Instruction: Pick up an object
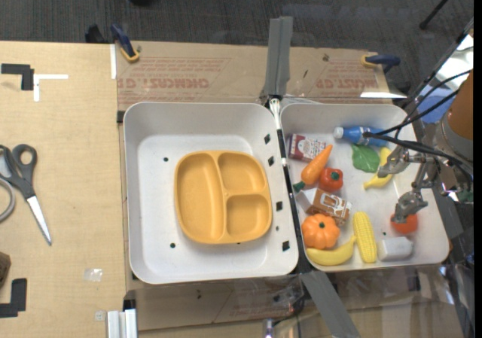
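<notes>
**Gripper descending on the red tomato at the right bin's far edge**

The yellow divided plate [224,196] is sitting mid-floor in the left bin [143,178], apparently awaiting items. The right bin [301,114] is crowding toy food together. The gripper [409,207] is hanging over the tomato [404,224] near the right wall; finger state: cannot tell. Round, the tomato has no long axis
</notes>
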Robot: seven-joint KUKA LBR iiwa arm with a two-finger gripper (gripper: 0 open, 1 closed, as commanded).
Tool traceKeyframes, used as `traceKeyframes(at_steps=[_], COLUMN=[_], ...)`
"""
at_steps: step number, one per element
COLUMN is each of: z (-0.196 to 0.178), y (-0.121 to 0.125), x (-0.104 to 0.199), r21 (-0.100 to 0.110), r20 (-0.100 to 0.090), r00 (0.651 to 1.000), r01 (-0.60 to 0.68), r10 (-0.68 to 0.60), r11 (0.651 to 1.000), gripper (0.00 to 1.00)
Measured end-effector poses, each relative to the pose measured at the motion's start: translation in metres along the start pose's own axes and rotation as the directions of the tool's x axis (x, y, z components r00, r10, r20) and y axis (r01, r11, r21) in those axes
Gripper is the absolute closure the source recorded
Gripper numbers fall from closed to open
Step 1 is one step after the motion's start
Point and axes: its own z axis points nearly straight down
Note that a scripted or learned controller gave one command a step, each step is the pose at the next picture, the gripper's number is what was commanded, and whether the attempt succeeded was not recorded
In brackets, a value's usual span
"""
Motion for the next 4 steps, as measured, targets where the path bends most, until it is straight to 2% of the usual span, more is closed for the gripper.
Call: traceKeyframes(at_steps=[1,2,3,4], z=[0.113,0.110,0.113,0.104], y=[0.035,0.044,0.006,0.007], x=[-0.022,-0.129,-0.020,-0.021], r21=[0.000,0.001,0.000,0.001], r20=[0.002,0.008,-0.001,0.002], r00=[0.991,0.982,0.940,0.942], r01=[-0.131,-0.187,-0.340,-0.336], r10=[0.131,0.187,0.340,0.336], r11=[0.991,0.982,0.940,0.942], gripper=[0.00,0.00,0.00,1.00])
